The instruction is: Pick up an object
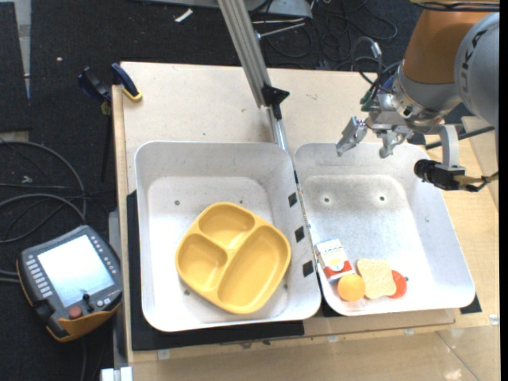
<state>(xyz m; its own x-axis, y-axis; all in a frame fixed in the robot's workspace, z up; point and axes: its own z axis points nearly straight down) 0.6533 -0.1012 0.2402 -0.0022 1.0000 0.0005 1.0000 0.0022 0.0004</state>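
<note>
My gripper [369, 139] hangs over the far rim of the right bin [429, 213], its two fingers spread open with nothing between them. Far below it, at the bin's near edge, lie a small red and white carton [331, 256], an orange ball [351, 287], a tan slice of toast [376, 278] and a red piece [399, 283] partly tucked behind the toast. All of these sit well apart from the gripper.
The left bin [159, 189] holds a yellow divided plate [233, 255]. A slanted metal pole [246, 46] ends near the bins' shared wall. A black camera [438, 173] juts out by the wrist. A teach pendant [67, 280] lies off the bench at left.
</note>
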